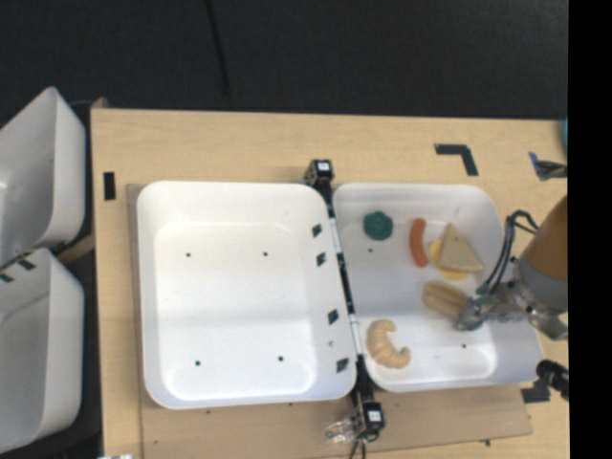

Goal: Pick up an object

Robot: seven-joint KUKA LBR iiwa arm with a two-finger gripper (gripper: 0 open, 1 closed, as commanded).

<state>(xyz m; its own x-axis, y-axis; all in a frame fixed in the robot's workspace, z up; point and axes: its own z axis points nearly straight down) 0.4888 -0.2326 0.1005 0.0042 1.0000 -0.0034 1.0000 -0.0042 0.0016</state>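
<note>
The right bin [478, 366] holds a green round piece [379, 225], a red sausage-like piece [418, 241], a tan wedge on a yellow piece [458, 252], a tan bread-like block [444, 299] and a pale croissant [387, 343]. My gripper [471, 315] comes in from the right edge and is low in this bin, its tip right beside the bread-like block's right end. The arm's orange band [550, 242] shows at the right edge.
The left bin [153, 256] lies beside the right one, with black clips [337, 285] along the shared edge. White moulded shapes [33, 256] stand off the bench at the left. Black marks [459, 156] sit on the wooden bench top behind the bins.
</note>
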